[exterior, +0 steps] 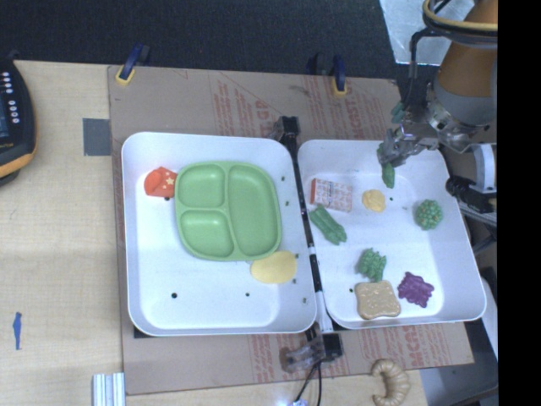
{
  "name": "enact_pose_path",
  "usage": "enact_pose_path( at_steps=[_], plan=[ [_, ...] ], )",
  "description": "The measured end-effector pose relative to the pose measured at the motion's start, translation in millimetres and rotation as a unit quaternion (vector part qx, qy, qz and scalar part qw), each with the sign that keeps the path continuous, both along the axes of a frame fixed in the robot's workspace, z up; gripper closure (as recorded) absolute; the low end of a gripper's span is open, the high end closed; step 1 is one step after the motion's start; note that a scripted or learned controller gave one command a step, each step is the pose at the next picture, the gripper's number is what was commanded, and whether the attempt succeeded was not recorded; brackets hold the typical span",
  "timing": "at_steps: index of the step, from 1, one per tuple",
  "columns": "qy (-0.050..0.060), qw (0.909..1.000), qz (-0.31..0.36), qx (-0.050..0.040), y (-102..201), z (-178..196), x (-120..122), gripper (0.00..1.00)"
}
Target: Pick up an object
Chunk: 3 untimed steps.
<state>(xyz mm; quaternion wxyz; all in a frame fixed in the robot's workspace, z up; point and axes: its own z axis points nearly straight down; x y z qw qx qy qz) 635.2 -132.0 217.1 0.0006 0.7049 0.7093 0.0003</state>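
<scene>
From my remote station, hazards first, left to right. The left bin (135,252) carries a red piece (159,182) tucked against a green 3-compartment plate (228,210), with a yellow piece (274,267) just beside the plate's lower edge. None of these lies near the arm.

In the right bin (461,303) I log a printed packet (331,194), a long green pod (327,225), a yellow disc (373,200), a green floret (370,263), a toast slice (376,299), a purple cluster (415,288) and a round green cluster (428,215).

The pincer (390,161) hangs over the bin's upper part. A small dark-green piece (388,175) sits at its tips, seemingly pinched by its top end and dangling; contact is hard to confirm. My judgement: so shallow a hold could slip on any lift or swing, dropping the piece onto the yellow disc below.

Surface: wooden table (59,252), brown board (211,100) clamped at its far edge. A handheld controller (13,121) rests at far left; dark flooring lies beyond.
</scene>
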Motion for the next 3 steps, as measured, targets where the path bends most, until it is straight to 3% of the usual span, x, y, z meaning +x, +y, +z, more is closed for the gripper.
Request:
enact_pose_path(
  at_steps=[1, 2, 3],
  plan=[
    [0.004, 1.0, 0.003, 0.001, 77.4, -26.7, 0.1, 1.0],
    [0.002, 1.0, 0.0, -0.0002, 93.3, -25.0, 4.7, 1.0],
    [0.004, 1.0, 0.001, 0.0006, 146.5, -1.5, -16.0, 1.0]
  ],
)
